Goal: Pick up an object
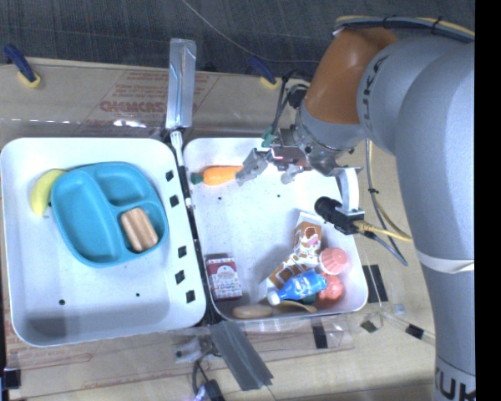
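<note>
I see the carrot [220, 175] lying left-right at the right bin's [259, 303] far-left corner, green tip left, gripper [271, 164] just beside, fingers apart.

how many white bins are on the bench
2: the left bin holds a blue tray and a banana; the right bin holds a carrot and other items.

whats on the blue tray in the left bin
A brown bread-roll-like item lies in the blue tray's lower right compartment. A banana lies partly under the tray's left rim, so part of it is covered.
</note>
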